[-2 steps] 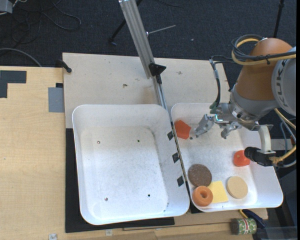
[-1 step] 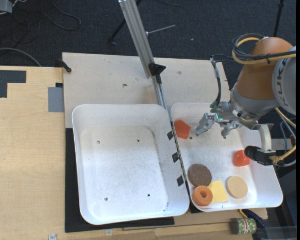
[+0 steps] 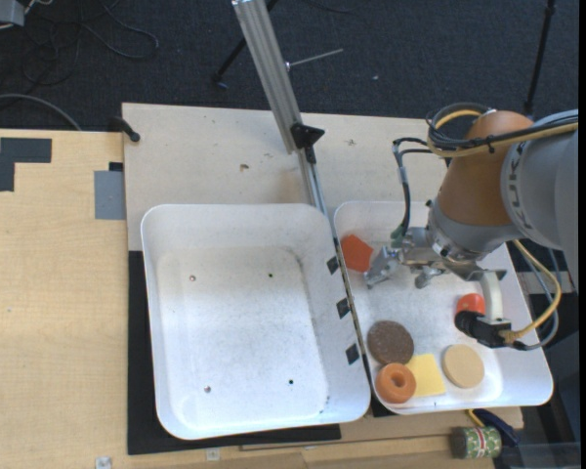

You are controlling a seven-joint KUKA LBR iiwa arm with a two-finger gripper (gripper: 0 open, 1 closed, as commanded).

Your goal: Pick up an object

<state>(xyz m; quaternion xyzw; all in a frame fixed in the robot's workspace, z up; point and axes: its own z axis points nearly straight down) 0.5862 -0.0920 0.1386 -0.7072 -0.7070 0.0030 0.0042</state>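
In the right bin lie several small objects. An orange-red block rests near the bin's left wall. A dark brown disc, an orange ring, a yellow block and a tan disc sit along the front. A small red piece lies at the right. My gripper hangs over the middle of this bin, just right of the orange-red block. It is open, its metal fingers spread with nothing between them.
The large left bin holds only a few dark specks. A slanted aluminium bar runs down to the divider between the bins. Cables loop around my wrist, and a green-labelled can lies below the right bin.
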